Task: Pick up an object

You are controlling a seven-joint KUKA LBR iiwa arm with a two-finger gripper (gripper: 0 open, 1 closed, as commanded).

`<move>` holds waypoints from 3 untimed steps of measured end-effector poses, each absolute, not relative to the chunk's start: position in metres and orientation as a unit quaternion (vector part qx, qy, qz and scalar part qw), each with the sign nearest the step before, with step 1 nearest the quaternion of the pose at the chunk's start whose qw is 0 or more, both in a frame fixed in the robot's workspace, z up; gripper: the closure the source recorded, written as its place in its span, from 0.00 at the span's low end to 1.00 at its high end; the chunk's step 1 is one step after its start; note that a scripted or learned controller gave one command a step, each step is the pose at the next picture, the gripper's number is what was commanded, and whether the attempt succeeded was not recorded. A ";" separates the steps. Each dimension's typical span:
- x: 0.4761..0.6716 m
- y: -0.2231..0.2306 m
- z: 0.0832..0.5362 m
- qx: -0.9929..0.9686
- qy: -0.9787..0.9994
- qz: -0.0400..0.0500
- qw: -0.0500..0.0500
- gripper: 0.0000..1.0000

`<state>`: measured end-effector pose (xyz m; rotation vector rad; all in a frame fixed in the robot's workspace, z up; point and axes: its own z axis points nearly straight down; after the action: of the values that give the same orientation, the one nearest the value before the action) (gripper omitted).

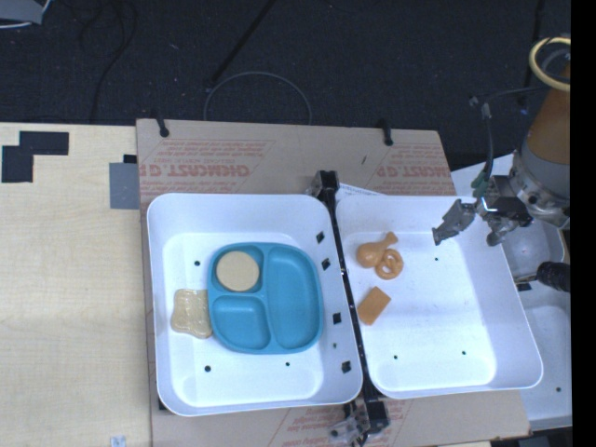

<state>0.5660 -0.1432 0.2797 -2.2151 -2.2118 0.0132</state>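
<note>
Camera view, right bin: three small orange-tan objects lie clustered in its left half, near the central divider.

Item 1: pale orange pear-shaped plastic piece (375, 248), long axis running lower left to upper right, narrow end pointing upper right.

Item 2: orange pretzel-shaped ring piece (390, 265), lying flat, touching the lower right side of item 1.

Item 3: orange flat wedge-shaped block (373, 305), just below the other two and apart from them, long axis tilted lower left to upper right.

Container: shallow white plastic right bin (466, 343), floor bare across its right half.

Two-finger gripper (477, 220) on the grey arm with an orange band (549, 119): at the bin's upper right, over the rim area, well apart from the three items. Fingers spread apart, nothing between them; one dark finger (453, 222) reaches left over the bin floor.

Neighbouring container: shallow white plastic left bin (177, 250), holding a blue three-compartment plastic tray (279, 305). Round tan disc (237, 270) sits in the tray's upper left compartment. Pale yellow toast-like slab (191, 313) lies on the bin floor, touching the tray's left edge.
</note>
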 end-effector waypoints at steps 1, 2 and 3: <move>0.568 -0.143 0.286 -0.707 -0.707 0.000 0.000 0.00; 0.562 -0.140 0.224 -0.707 -0.707 0.002 0.003 0.00; 0.562 -0.139 0.180 -0.707 -0.707 0.002 0.003 0.00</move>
<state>0.5618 -0.1390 0.1804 -2.2169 -2.2161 0.0068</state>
